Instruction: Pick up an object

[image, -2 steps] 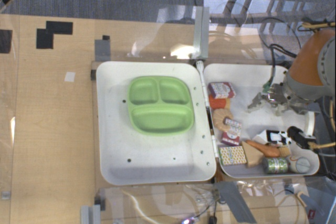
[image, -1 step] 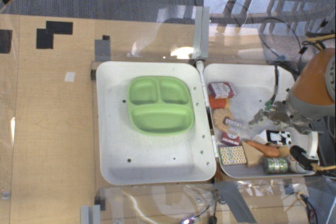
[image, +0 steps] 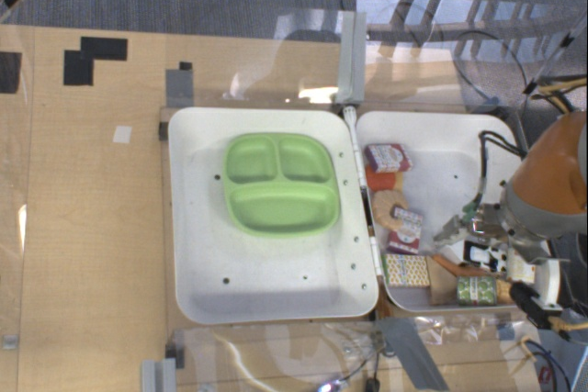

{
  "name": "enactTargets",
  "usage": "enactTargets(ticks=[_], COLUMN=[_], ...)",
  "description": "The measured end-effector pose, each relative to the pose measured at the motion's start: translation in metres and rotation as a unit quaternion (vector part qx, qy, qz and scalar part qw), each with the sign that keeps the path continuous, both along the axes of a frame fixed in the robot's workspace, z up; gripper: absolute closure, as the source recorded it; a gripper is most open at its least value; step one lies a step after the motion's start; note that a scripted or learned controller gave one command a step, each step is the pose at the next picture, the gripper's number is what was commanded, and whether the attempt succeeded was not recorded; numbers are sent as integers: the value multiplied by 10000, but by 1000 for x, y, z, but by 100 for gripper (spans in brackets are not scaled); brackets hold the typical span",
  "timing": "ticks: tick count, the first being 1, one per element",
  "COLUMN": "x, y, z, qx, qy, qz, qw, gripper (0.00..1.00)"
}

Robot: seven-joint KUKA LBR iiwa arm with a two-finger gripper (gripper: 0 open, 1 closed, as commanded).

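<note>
The right bin (image: 441, 138) holds several small items. A red and white packet (image: 386, 158) lies at its far left, with a tan flat piece (image: 387, 201) and a maroon packet (image: 405, 230) just below it. A patterned box (image: 407, 271) sits at the near left corner. A green labelled box (image: 476, 291) and a brown stick (image: 448, 266) lie near the front edge. My gripper (image: 475, 240) hangs low over the right half of this bin, just above the green box and to the right of the maroon packet. I see nothing held in it.
The left bin (image: 197, 225) carries a green divided plate (image: 279, 183) in its middle. A metal divider post (image: 350, 60) stands behind the seam between the bins. Cables (image: 491, 142) trail over the right bin's far right corner. The arm's orange band (image: 556, 165) overhangs the right rim.
</note>
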State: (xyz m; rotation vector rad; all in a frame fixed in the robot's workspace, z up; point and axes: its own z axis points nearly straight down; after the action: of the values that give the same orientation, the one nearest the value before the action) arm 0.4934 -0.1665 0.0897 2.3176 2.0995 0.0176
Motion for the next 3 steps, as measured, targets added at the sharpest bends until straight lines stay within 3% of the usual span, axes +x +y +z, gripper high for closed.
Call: enactTargets(ticks=[1,2,3], x=[3,73,73], y=[2,65,65], z=[9,21,21], qx=[20,12,11], qy=[-11,84,85], qz=[21,909,908], qw=[10000,9958,9958], gripper=[100,100,0])
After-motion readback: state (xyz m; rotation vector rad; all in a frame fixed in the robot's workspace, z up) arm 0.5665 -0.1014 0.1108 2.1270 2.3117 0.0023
